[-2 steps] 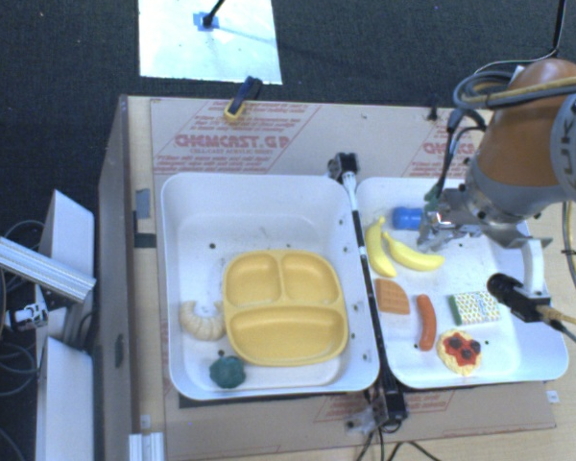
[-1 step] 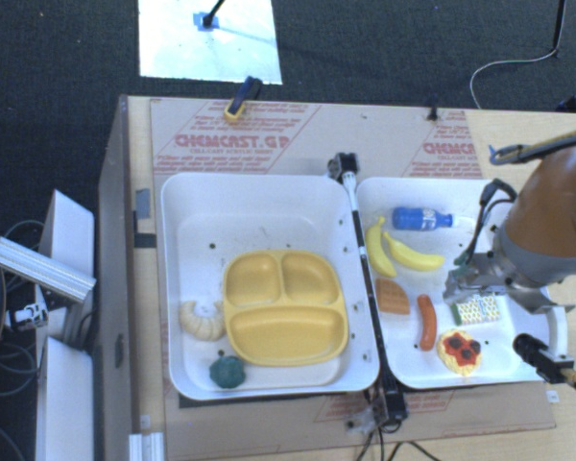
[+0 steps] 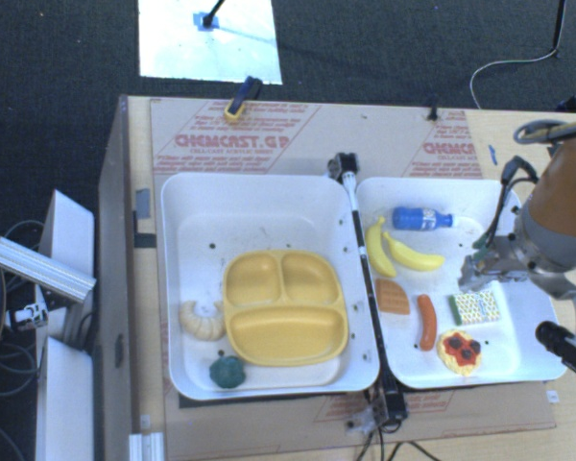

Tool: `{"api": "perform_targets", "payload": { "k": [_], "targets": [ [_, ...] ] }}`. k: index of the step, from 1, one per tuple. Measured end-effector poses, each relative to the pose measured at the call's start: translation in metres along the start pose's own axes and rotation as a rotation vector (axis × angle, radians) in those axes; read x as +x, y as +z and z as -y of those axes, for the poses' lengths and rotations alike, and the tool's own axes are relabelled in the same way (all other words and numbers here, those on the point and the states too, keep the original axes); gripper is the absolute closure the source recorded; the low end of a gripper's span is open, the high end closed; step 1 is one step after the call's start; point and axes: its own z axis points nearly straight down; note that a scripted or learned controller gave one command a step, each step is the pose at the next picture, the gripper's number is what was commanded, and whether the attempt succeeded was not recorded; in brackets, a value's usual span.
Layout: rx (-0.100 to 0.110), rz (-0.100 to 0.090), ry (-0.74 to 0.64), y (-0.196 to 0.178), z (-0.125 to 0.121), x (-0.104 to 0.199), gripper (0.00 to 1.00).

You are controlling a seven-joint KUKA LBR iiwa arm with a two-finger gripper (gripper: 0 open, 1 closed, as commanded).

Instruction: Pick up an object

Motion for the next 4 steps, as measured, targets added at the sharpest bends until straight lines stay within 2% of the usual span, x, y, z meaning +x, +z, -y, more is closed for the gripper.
{"api": "perform_targets", "payload": {
  "k": [1,2,3,4],
  "targets": [
    [0.003,-0.001,0.001,0.046,0.01,0.018,1.0],
    [0.002,0.0,0.001,0.046,0.009,0.018,0.0],
    [-0.002,-0.003,0.0,0.116,-0.02,0.018,0.0],
    [-0.01,-0.004,-0.002,0.104,-0.023,0.019,1.0]
  ]
}}
